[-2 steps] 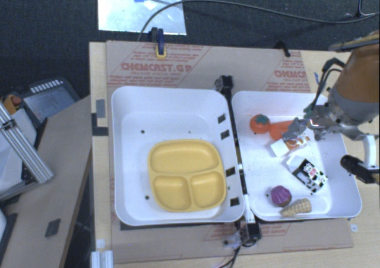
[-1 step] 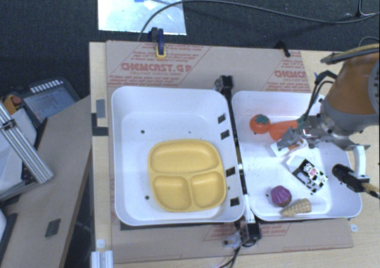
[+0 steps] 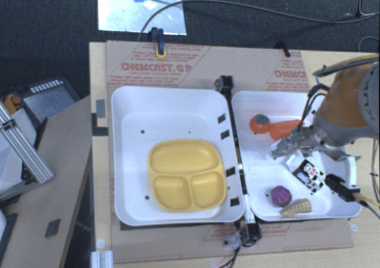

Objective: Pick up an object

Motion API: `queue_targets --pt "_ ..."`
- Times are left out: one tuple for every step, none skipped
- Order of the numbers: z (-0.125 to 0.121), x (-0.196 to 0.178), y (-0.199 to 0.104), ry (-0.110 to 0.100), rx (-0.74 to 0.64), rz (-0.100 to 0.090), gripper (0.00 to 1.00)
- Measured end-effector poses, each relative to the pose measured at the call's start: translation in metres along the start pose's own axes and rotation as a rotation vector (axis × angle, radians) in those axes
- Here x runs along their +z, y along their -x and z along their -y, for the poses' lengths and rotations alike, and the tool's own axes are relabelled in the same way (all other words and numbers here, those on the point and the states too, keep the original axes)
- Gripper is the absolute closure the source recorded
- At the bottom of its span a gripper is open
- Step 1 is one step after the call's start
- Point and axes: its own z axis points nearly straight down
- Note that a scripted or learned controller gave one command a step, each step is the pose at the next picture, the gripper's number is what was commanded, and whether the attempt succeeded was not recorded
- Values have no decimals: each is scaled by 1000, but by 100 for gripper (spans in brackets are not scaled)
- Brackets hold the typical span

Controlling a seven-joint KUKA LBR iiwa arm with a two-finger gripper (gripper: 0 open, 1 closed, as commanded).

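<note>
While the arm [image 3: 350, 103] reaches in from the right, its end effector [image 3: 284, 148] hangs low over the right bin [image 3: 261, 201], just below an orange toy [image 3: 270, 125]; grip state can't tell. Purple ball [image 3: 281, 195] & cone [image 3: 297, 207] lie nr the front; yellow tray [image 3: 187, 175] sits in left bin [image 3: 136, 142].

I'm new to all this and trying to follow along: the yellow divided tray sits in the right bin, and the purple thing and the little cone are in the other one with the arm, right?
Not quite. The camera view shows the yellow divided tray in the left bin, not the right. The purple thing and the cone lie in the right bin, where the arm reaches in.
</note>
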Motion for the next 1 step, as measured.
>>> queue_targets --pt "-2 -13 0 6 0 2 100"
